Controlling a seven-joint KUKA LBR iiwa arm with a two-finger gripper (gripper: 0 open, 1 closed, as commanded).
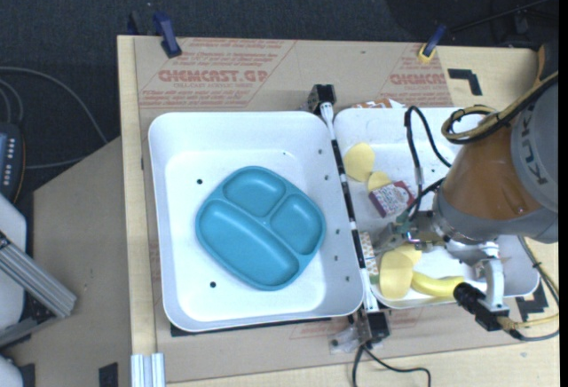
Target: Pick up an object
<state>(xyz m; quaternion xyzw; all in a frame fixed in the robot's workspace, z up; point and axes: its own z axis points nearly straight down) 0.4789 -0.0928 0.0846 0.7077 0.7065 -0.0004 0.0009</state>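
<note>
Several small yellow toy pieces (397, 272) at the gripper's (410, 239) seven o'clock look light, rigid, slippery; grasp across the narrow middle; finger state cannot be told.

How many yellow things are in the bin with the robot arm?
3 that I can see: one yellow piece near the bin's far left, one yellow lump at the near left, and a banana-shaped one beside it. The arm may hide more.

Divided plate (259, 226) lies in left bin (169, 199).
</note>
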